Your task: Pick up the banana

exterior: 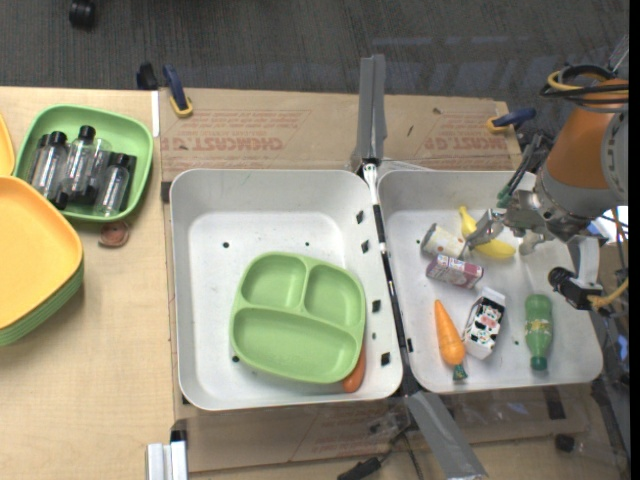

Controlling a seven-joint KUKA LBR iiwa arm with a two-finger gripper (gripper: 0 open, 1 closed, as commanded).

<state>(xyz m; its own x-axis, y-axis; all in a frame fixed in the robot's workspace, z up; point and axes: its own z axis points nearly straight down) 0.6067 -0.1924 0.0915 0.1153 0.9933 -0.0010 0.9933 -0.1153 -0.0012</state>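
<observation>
A: Where is the banana (483, 242)?

B: In the right bin (420, 363), toward its back; the hand (492, 227) is right on top of it, and I cannot tell whether it grips.

A: And around it?

B: A small can (440, 239) and a pink packet (455, 270) just left; a carrot (449, 336), a cow-print carton (485, 325) and a green bottle (538, 331) nearer the front; a green divided plate (298, 316) lies in the left bin (200, 268).

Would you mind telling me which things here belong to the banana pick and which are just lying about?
Belongs to the job:
yellow banana in the right white bin
end effector, right at the banana

Just lying about:
orange carrot
green plastic bottle
black-and-white carton
pink can
green divided plate in the left bin
</observation>
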